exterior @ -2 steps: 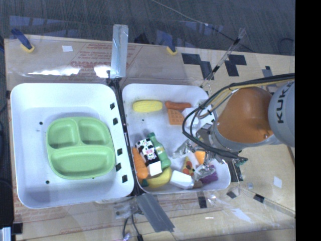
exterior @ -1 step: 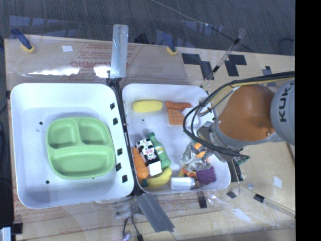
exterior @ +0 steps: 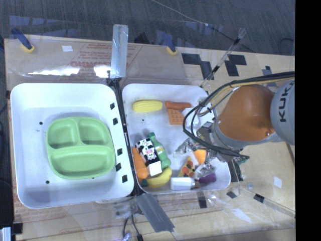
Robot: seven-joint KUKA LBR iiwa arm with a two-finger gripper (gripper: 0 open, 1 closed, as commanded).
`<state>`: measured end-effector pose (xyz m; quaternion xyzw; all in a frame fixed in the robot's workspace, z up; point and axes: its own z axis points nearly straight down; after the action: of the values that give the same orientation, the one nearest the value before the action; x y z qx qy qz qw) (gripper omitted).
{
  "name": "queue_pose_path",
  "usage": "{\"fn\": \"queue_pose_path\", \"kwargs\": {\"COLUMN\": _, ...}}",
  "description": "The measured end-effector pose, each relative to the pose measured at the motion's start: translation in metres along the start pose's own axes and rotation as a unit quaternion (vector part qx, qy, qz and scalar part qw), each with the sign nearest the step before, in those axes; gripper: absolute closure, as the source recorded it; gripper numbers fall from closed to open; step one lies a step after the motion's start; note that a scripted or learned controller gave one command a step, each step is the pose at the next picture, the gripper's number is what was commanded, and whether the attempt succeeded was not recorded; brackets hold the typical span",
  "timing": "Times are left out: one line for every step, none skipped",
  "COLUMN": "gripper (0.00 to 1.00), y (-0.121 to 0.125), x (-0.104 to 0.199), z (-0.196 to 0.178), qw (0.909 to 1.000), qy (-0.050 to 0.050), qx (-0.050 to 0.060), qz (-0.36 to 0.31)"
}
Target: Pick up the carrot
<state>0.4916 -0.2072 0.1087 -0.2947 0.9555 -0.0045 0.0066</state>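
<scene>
Right bin (exterior: 220,92) crowded; carrot (exterior: 140,165) against its left wall, gripper (exterior: 199,165) (grip state impossible to tell) near right wall. Risk: grabbing neighbouring toys instead.

I see two white bins (exterior: 30,99), the left one holding a pale green tray (exterior: 79,147), the right one a yellow corn (exterior: 147,106), an orange carrot (exterior: 140,164) and a black-and-white cow-patterned toy (exterior: 148,151) beside a dark green bottle (exterior: 159,152). My arm (exterior: 251,115) is grey with an orange band and black cables. The bench (exterior: 150,59) is tan with black squares.
</scene>
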Motion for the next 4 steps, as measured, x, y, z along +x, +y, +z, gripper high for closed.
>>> {"fn": "queue_pose_path", "kwargs": {"gripper": 0.00, "y": -0.002, "x": 0.004, "z": 0.010, "qw": 0.9992, "qy": 0.002, "qx": -0.001, "qz": 0.041}}
{"fn": "queue_pose_path", "kwargs": {"gripper": 1.00, "y": -0.001, "x": 0.001, "z": 0.000, "qw": 0.9993, "qy": 0.001, "qx": -0.001, "qz": 0.036}}
{"fn": "queue_pose_path", "kwargs": {"gripper": 0.00, "y": -0.001, "x": 0.001, "z": 0.000, "qw": 0.9993, "qy": 0.001, "qx": -0.001, "qz": 0.036}}
{"fn": "queue_pose_path", "kwargs": {"gripper": 0.00, "y": -0.001, "x": 0.000, "z": 0.011, "qw": 0.9998, "qy": 0.002, "qx": -0.003, "qz": 0.020}}
